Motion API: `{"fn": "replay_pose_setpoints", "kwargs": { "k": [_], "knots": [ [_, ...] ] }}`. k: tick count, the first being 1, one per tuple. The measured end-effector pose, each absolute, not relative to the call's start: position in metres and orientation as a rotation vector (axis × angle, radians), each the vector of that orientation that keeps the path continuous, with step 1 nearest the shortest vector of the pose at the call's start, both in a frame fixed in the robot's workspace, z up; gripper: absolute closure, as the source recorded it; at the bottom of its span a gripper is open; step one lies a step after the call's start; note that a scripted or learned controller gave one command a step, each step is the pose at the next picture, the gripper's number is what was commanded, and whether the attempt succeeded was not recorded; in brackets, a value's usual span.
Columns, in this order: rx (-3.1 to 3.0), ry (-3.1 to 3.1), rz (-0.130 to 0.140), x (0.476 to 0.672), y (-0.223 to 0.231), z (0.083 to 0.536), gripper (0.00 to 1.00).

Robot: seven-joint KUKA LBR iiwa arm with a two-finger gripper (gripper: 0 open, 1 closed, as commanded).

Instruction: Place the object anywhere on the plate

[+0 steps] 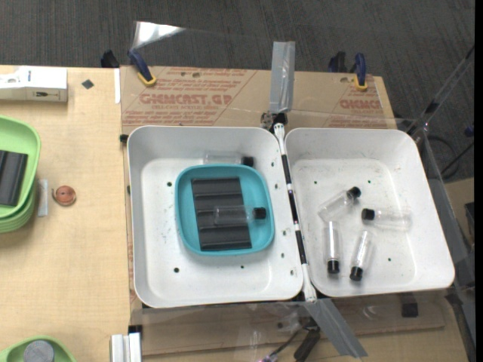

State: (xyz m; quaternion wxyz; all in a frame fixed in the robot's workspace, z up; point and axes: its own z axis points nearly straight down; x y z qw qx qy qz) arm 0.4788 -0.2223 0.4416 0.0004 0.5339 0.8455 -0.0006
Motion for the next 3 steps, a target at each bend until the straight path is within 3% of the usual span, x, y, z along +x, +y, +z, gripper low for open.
{"fn": "replay_pose_setpoints", "kwargs": {
  "k": [2,3],
  "knots": [
    [1.803,2.571,-0.002,0.479,-0.222,0.442,0.0],
    [1.831,2.553,-0.003,0.508,-0.222,0.375,0.0]
  ]
}}
